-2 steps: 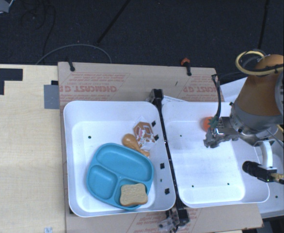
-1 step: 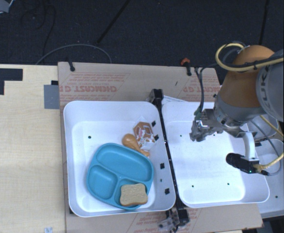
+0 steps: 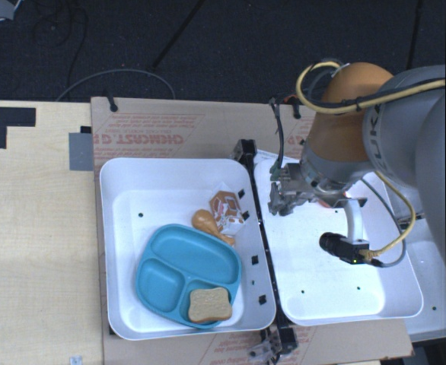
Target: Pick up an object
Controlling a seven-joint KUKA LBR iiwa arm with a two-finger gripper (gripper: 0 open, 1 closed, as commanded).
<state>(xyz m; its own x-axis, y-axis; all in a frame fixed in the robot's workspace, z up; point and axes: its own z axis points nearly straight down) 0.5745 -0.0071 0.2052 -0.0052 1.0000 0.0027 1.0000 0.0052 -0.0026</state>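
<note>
the arm reaches in from the right, its orange band bulging above the wrist, and its gripper hangs over the near-left part of the right bin, just beside the black divider between the two bins. the fingertips are dark and small against the white floor; i cannot tell whether they are apart or closed, and nothing shows between them.

all the loose things lie to the gripper's left, across the divider, in the left bin. closest to the gripper is a small wrapped packet, brown and white, just past the divider. touching it on its lower left is a tan drumstick-shaped piece, which runs down to the rim of a blue divided plate. the plate sits lower and further left of the gripper, tilted a little in the bin. a slice of bread rests in the plate's lower right compartment, well below the gripper.

a yellow cable loops off the arm to the gripper's right.
</note>
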